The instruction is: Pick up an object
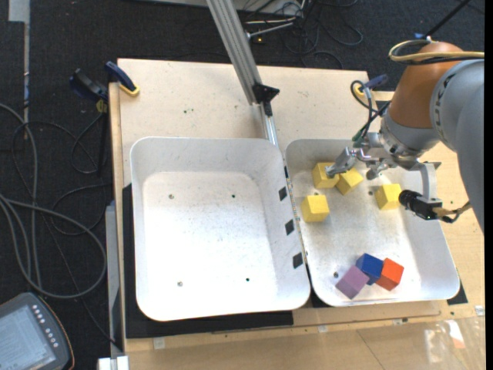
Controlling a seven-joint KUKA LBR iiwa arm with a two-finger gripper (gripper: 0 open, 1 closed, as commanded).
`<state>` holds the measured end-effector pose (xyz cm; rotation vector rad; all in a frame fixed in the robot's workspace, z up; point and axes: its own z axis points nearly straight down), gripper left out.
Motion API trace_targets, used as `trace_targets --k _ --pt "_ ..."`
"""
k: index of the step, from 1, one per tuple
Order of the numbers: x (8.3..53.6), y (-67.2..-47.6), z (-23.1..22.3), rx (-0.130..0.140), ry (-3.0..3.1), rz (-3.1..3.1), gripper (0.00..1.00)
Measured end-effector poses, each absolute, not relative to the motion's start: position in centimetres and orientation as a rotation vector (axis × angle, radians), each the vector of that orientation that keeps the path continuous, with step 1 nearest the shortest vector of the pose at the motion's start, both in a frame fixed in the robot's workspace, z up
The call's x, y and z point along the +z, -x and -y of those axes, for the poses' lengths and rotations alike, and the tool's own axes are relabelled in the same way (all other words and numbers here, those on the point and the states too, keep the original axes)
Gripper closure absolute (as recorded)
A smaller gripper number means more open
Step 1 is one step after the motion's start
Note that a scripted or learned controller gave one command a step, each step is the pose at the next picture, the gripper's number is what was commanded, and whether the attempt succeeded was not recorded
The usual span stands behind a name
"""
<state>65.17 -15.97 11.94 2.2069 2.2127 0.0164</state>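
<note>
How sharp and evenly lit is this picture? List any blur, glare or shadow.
Camera view: even, diffuse light; the blocks cast faint, short shadows on the right bin; the left bin is bright but not glaring; the yellow blocks look sharp-edged; the pincer is small and slightly soft.

The grey arm [454, 99] reaches in from the right, gripper [343, 168] lowered.

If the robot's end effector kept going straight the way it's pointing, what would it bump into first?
Probably the yellow block at the fingertips of the end effector, with a second yellow block right beside it. Depth is hard to judge from above.
</note>
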Motion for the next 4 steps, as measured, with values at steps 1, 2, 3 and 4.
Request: trace_targets --k 1,2,3,4 --pt "13.0 -65.3 16.0 0.022 -2.204 -2.209 1.0" --pt "19.0 -64.9 16.8 0.005 -2.218 -2.216 1.0" --pt "23.9 -65.1 16.8 0.006 -2.214 -2.219 1.0" --pt "28.0 -65.2 16.8 0.005 -2.214 -2.22 1.0"
